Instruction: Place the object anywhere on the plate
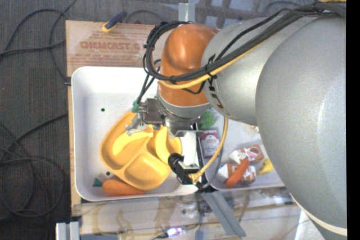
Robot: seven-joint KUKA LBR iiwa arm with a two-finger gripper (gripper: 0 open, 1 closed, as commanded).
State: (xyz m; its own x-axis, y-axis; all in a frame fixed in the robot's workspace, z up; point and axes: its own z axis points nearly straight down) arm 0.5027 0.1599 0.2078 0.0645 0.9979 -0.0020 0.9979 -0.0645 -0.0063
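Camera view has the arm's orange band (183,67) and wrist above the left bin (90,98), hiding the gripper (175,143) tips, so I cannot tell its state. A yellow, glossy, sectioned plastic plate (132,152) lies in that bin; a smooth toy carrot (119,188) rests at its 7 o'clock, touching the rim. By my judgement the placing step is undecided: next, confirm an object over the plate, then release. Another carrot (236,172) lies in the right bin.

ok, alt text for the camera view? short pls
The grey arm's orange wrist hangs over a yellow sectioned plate in the left white bin. An orange carrot lies beside the plate, near the bin's front wall.
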